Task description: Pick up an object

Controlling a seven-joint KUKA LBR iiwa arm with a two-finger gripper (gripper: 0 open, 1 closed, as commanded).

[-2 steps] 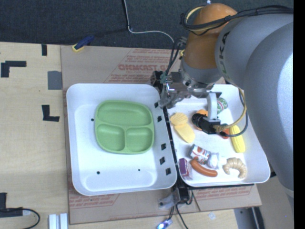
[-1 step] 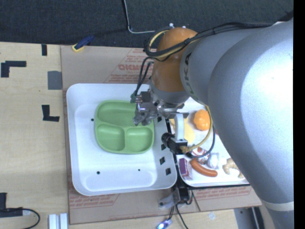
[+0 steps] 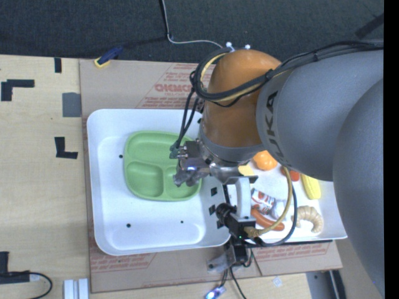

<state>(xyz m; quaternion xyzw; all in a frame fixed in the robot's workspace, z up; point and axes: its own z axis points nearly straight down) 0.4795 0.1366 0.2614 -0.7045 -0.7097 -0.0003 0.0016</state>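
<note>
A green divided plate (image 3: 149, 166) lies in the left white bin (image 3: 156, 226). My gripper (image 3: 186, 169) hangs over the plate's right edge, near the wall between the two bins. The grey arm with its orange band (image 3: 240, 101) covers most of the right bin (image 3: 329, 234). Beside the arm in that bin I see an orange fruit (image 3: 266, 161), a yellow piece (image 3: 312, 186), a beige curved pastry (image 3: 310, 218), a red and white can (image 3: 264, 199) and a red sausage (image 3: 269, 222).
Both bins rest on a cardboard sheet (image 3: 124, 86) on the wooden bench. A white cable (image 3: 187, 41) runs behind the bins, and black cables hang from the wrist over the bins' front edge (image 3: 235, 248). A yellow and blue clip (image 3: 107, 56) lies at the cardboard's far corner.
</note>
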